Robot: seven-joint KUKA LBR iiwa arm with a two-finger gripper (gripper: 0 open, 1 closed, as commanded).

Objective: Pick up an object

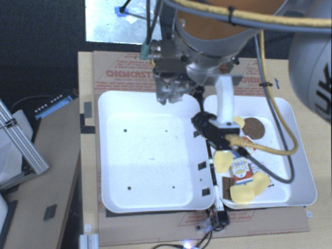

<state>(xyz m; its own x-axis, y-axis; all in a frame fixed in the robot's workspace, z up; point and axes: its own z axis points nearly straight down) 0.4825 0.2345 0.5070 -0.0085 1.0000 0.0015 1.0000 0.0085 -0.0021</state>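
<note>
Brown disc [253,128] and yellow pieces [223,161] lie in right bin [296,184]; hand [167,95] state unclear

Items [241,171] in right bin [296,189] (near corner)

Dark floor [36,30] (one bright patch [109,19]), tan bench [57,160]

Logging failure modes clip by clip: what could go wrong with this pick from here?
1. The gripper hangs over the far rim of the left bin, while the visible things lie in the right bin; a descent here would likely catch nothing.
2. The carton and yellow pieces crowd together by that bin's left wall, so a grasp there may slip, take two, or strike the rim.
</note>
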